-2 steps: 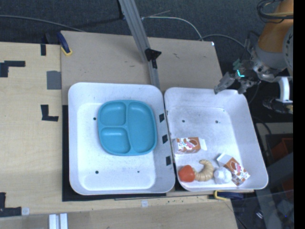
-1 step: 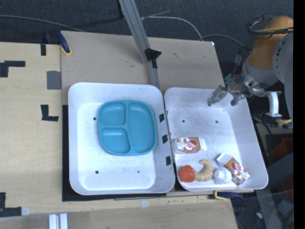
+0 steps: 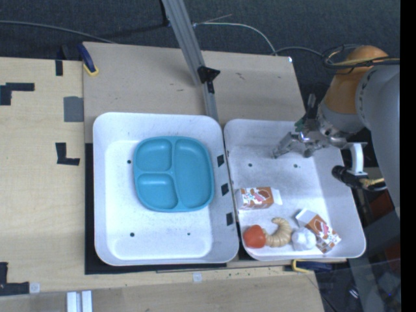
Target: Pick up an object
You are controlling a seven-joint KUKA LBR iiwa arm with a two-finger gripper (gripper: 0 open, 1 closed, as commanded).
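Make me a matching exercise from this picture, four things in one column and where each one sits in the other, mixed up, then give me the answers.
Things:
1. blue divided plate
2. red tomato
3. pincer
4. croissant

Places:
A. over the far part of the right bin
B. near front edge of the right bin, left of the croissant
C. in the left bin
D. near front edge of the right bin, between the tomato and a white lump

Pairs: 1-C, 2-B, 3-A, 4-D
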